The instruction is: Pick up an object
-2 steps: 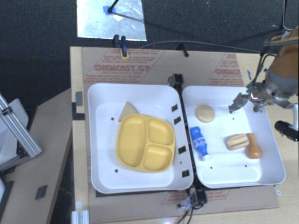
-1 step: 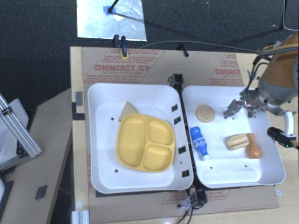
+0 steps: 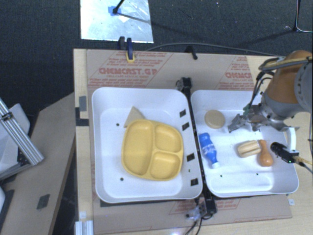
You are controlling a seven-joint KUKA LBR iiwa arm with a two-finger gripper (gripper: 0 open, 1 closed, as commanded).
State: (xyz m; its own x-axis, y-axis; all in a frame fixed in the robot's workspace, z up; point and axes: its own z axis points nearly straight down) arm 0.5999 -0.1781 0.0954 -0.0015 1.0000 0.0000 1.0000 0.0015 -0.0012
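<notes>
My gripper (image 3: 245, 125) hangs over the right bin (image 3: 230, 187), in its back half, with its grey fingers spread open and nothing between them. Just left of it lies a round tan disc (image 3: 214, 118). Directly in front of the gripper a tan bread roll (image 3: 248, 148) lies beside an orange-brown pear-shaped piece (image 3: 265, 154). A blue bottle with a white cap (image 3: 208, 150) lies along the bin's left wall. The left bin (image 3: 108, 180) holds a yellow divided plate (image 3: 151, 150) with a tan wedge (image 3: 133, 115) at its back left edge.
The two bins meet at a dark divider strip (image 3: 194, 146). The arm (image 3: 288, 89) comes in from the right above the right bin's back corner. A shiny metal sheet (image 3: 116, 13) lies on the floor behind the bench.
</notes>
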